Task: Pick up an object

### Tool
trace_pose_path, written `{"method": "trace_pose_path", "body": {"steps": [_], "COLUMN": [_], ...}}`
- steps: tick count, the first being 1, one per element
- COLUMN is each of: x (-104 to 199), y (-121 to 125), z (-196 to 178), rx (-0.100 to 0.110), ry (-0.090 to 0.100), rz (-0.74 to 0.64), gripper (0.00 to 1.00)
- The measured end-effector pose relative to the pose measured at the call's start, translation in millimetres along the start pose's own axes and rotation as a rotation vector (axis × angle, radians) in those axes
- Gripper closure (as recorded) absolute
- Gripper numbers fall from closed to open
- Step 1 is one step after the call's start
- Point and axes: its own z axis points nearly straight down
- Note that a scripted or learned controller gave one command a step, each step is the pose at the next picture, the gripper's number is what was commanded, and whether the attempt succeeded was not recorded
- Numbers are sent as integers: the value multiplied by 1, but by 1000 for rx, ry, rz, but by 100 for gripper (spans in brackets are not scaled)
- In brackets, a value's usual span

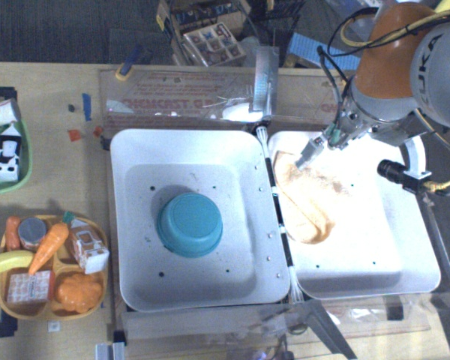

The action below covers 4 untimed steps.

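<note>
Teal bowl (190,224), upside down, sits mid-floor of the left bin (127,171), nearest the viewer; beyond and to its right, across the bins' shared rim, the gripper (309,153) hangs over the right bin (405,268), well apart from the bowl; whether its fingers are parted I cannot tell; round, no long axis; smooth white floor, open room all around.

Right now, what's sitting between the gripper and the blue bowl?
In the camera view, the raised rims where the two white bins meet lie between the gripper and the blue bowl, with bare bin floor either side.
</note>
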Motion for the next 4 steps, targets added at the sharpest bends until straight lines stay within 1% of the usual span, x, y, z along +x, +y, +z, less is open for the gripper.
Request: {"method": "trace_pose_path", "body": {"steps": [1,2,3,4], "x": [-18,-42,-42,3], "y": [-70,-43,-41,0], "z": [65,96,84,-15], "rx": [2,-3,-8,0], "ry": [2,-2,-5,-1], "rz": [67,267,266,1], "gripper": [0,0,100,100]}}
